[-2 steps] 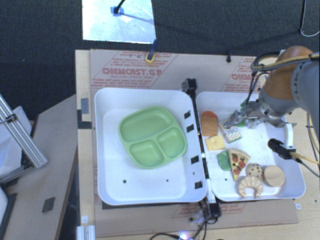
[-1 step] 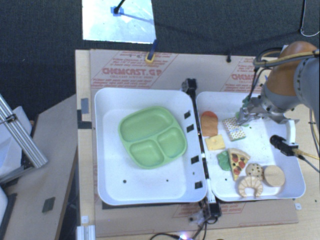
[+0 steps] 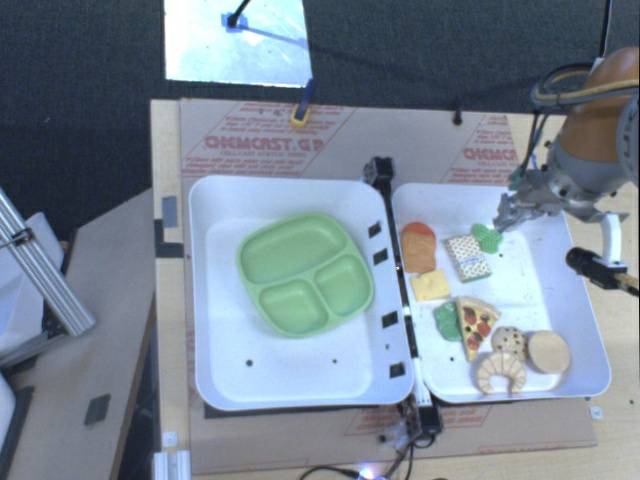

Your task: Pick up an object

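The croissant [image 3: 500, 371] lies nearest the camera, at the front of the right bin [image 3: 585, 353], well below the gripper [image 3: 503, 218] and a little to its left. Far to the left of the gripper, the left bin [image 3: 215, 368] holds a green plate [image 3: 303, 272] with three parts. Closer, to the gripper's lower left, lie an orange piece [image 3: 418, 245] and a yellow cheese square [image 3: 431, 285]. A green leaf toy [image 3: 446, 320] and a pizza slice [image 3: 476, 325] lie below those. A small dotted block [image 3: 467, 256] lies just below the gripper, a bit left. A small green toy [image 3: 487, 238] sits right by the gripper tip, and I cannot tell if they touch. A cookie [image 3: 508, 341] and a round tan piece [image 3: 547, 352] lie near the croissant, down and to the right of the gripper. The gripper points down into the back of the right bin. I cannot tell if it is wide or narrow. Both bins sit on the desk [image 3: 260, 133].
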Controlling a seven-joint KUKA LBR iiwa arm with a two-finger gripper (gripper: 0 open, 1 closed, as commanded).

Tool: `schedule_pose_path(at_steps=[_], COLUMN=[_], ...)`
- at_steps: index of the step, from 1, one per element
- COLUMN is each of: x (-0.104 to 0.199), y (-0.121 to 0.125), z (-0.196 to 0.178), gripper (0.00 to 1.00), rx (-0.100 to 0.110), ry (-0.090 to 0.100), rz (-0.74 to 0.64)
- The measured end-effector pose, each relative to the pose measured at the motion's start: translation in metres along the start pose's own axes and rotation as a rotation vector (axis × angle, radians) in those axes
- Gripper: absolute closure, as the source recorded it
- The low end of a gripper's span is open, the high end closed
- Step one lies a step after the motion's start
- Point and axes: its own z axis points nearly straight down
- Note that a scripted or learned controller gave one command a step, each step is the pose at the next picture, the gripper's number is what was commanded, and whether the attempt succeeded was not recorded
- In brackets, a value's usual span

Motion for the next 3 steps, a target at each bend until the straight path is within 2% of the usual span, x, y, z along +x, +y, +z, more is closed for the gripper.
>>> schedule_pose_path(at_steps=[1, 2, 3], x=[0.008, 0.008, 0.059], y=[0.008, 0.009, 0.013], z=[-0.056, -0.065, -0.074], gripper=[1.0, 1.0, 1.0], rx=[0.001, 0.004, 0.005], ry=[0.001, 0.002, 0.004], rz=[-0.003, -0.003, -0.006])
